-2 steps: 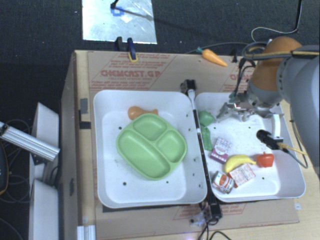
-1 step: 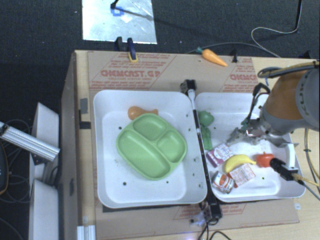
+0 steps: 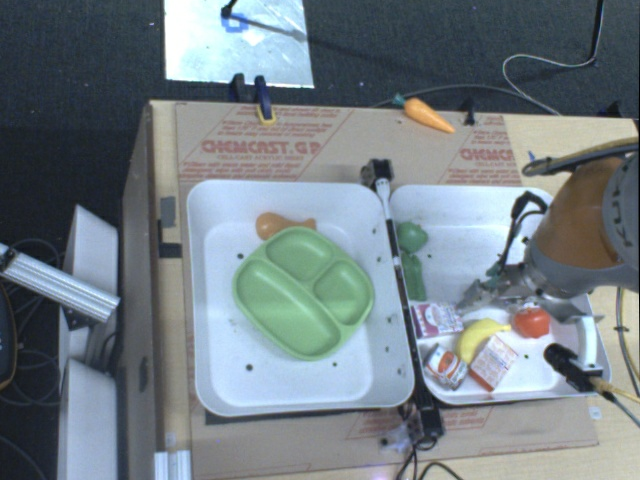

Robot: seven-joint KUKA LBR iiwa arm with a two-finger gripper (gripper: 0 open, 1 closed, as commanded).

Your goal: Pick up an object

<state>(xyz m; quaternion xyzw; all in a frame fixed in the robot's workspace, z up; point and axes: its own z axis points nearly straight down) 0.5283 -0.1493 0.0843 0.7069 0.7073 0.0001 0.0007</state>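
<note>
One light, smooth banana (image 3: 481, 335) is judged best gripped mid-curve; whether the gripper (image 3: 490, 290) is open cannot be told.

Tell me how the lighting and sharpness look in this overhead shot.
Camera view: even, soft light with faint shadows; glare washes out the white bins and the shiny sheet on the floor; overall slightly soft, so small packets beside the banana are blurry, and the gripper lacks crisp detail.

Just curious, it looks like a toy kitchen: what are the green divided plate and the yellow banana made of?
Green divided plate: probably moulded plastic, matte, uniform colour. Yellow banana: likely a plastic toy, smooth and evenly yellow, though too small to be sure.
</note>
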